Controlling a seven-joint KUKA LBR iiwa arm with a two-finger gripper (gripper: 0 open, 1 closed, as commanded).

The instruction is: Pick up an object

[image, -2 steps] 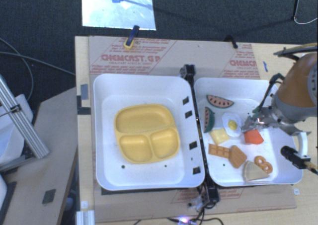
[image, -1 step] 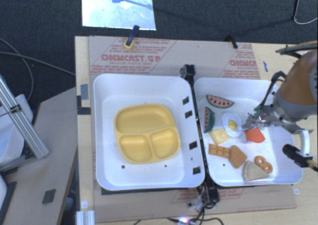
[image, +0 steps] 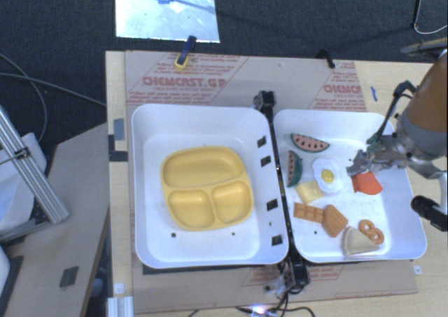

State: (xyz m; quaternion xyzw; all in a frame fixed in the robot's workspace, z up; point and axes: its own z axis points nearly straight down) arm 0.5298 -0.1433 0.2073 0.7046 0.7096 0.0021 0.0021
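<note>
On the counter [image: 231, 74], the left bin [image: 147, 168] holds a yellow tray [image: 205, 186] with three compartments. The right bin [image: 413, 231] carries the toy food: a watermelon slice [image: 309, 143] near the top, a green piece [image: 295, 167] by the left wall, a fried egg [image: 327, 174], a cheese cube [image: 309, 192], a waffle bar [image: 309, 212], a brown chunk [image: 334, 220], a wedge [image: 358, 243] and a pretzel [image: 370, 231]. Further right, an orange-red piece [image: 366, 183] lies just beside the egg. The jaws [image: 362, 163] sit low over that piece, at its upper edge; whether they are open or closed I cannot tell. Nothing looks lifted, so the pick seems at the reaching stage, with grasp and lift left.
</note>
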